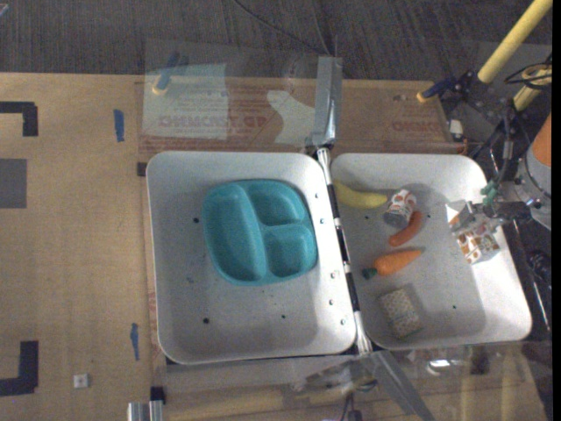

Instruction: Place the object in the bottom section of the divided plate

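A teal divided plate lies in the left bin, with one long section on its left and two smaller ones on its right; nothing lies in it. My gripper hangs over the right bin's far right side, below the orange wrist band. A small white and orange carton sits just under and in front of it; whether they touch is unclear. Further left in that bin lie a yellow banana, a small printed can, an orange sausage, a carrot and a speckled sponge.
A metal divider rail runs between the two bins. A clear plastic sheet lies behind the left bin. Cables and a yellow pole crowd the upper right.
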You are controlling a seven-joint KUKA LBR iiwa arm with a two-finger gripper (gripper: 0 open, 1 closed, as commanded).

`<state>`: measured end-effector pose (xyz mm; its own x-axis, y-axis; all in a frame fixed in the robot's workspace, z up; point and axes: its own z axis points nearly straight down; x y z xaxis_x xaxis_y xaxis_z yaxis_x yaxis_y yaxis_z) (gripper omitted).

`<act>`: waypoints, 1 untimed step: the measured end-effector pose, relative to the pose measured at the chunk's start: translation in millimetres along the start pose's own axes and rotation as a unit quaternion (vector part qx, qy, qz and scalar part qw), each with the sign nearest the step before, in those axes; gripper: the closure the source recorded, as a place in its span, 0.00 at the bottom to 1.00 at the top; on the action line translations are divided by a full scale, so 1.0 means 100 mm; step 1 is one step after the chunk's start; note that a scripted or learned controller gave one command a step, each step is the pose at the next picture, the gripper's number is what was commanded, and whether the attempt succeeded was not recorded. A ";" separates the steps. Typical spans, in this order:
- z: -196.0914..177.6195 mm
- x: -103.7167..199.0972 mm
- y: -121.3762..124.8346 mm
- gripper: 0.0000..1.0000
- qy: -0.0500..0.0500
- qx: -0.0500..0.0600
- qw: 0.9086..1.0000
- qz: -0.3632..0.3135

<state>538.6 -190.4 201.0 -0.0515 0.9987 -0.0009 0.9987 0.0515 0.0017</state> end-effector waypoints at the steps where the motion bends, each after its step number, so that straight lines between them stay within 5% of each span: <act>1: -0.32 0.74 0.17 1.00 -0.001 -0.001 0.998 -0.066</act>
<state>551.5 -115.1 233.4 -0.1832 0.9831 -0.0024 0.9831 0.1832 0.0037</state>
